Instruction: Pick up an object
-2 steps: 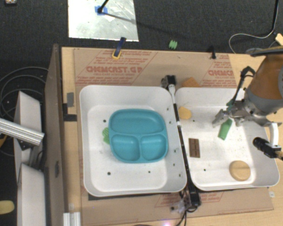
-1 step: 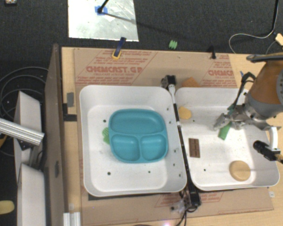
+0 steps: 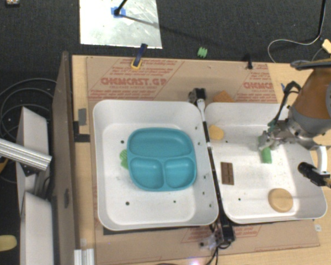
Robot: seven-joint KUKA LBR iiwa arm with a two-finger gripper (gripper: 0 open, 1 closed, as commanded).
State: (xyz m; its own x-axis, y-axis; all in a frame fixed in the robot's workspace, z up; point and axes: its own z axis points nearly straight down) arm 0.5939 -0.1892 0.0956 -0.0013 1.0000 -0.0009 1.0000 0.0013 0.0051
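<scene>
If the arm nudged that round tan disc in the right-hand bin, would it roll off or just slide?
The tan disc lies flat on the right bin's smooth white floor, so it would probably slide rather than roll. It looks solid and thick for its width, so likely stiff, not floppy. Its low rounded edge may give the tool little to grip.

In the right white bin, bare floor lies between the brown rectangular block, green block and tan round disc.
</scene>
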